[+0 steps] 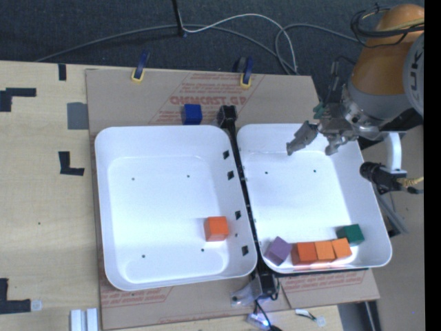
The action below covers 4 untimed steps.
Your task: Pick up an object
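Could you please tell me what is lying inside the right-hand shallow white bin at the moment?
Inside the right-hand shallow white bin, along its near wall: a purple block, three orange blocks side by side, and a green block. Nothing covers them.

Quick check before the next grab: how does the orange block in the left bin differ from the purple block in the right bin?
The orange block lies alone in the left bin; the purple block sits in the right bin, at the end of a row of blocks along the near wall. The orange block has open floor on every side; the purple block is next to another orange block. Both look similar in size, and both lie far from the gripper.
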Motion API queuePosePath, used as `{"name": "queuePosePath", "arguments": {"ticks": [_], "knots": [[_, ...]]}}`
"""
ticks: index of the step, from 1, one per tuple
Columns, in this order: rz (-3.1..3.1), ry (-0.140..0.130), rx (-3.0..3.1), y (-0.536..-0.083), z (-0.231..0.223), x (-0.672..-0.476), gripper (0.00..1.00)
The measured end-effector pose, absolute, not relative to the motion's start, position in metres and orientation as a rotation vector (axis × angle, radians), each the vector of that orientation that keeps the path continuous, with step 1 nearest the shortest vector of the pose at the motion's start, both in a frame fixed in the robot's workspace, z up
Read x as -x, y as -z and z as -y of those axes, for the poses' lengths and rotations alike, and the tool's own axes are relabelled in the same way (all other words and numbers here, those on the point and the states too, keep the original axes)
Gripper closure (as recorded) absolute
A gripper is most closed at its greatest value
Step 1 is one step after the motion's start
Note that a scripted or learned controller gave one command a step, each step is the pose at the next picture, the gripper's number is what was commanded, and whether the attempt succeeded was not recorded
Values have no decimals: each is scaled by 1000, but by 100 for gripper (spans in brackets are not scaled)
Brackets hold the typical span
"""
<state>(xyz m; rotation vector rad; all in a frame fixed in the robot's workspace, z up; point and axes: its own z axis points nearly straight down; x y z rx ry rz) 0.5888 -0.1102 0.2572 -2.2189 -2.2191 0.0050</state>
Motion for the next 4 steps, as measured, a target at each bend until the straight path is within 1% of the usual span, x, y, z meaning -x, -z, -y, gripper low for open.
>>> {"name": "queuePosePath", "arguments": {"ticks": [1,2,3,4], "knots": [[2222,0,2221,-259,110,-590,0],[2220,-5,2217,-198,104,-591,0],[2219,-5,2219,-148,114,-588,0],[2219,-5,2218,-95,113,-587,0]]}}
